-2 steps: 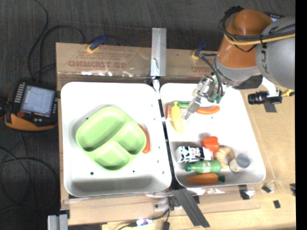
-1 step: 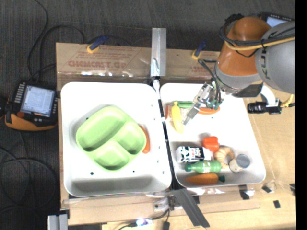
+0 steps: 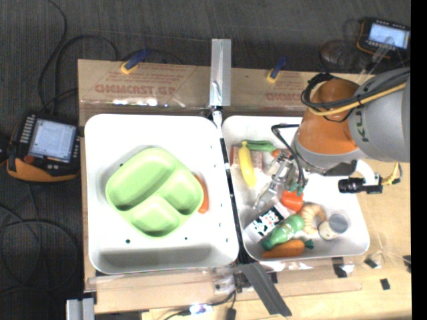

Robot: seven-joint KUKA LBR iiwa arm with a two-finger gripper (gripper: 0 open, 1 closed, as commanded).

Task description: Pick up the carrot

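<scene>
1. Bench (image 3: 153, 85) carrying two shallow white bins side by side, cardboard taped along the far edge
2. Left bin (image 3: 107, 129) holding a green divided plate (image 3: 155, 191), with a sliver of something orange (image 3: 203, 197) tucked just beside the plate's right rim, too hidden to name
3. Right bin (image 3: 357, 235) crowded with toy food, the arm (image 3: 353, 122) reaching in from the right above it
4. Pincer (image 3: 281, 177) hanging low over the middle of the right bin, between a banana (image 3: 247, 165) and a small red-orange piece (image 3: 292, 200); cannot tell whether apart or together, and nothing seen held
5. Carrot (image 3: 288, 248) lying flat along the near wall of the right bin, orange, green top at its right end, touching a green vegetable (image 3: 285, 229) just behind it
6. Probably light hollow plastic: stiff, smooth, likely to slip or roll under a squeeze, not fragile
7. Best hold judged across the thick middle, square to its length, away from the tapering tip
8. Tight spot: near wall on one side, green vegetable on the other, so little room beside the carrot
</scene>
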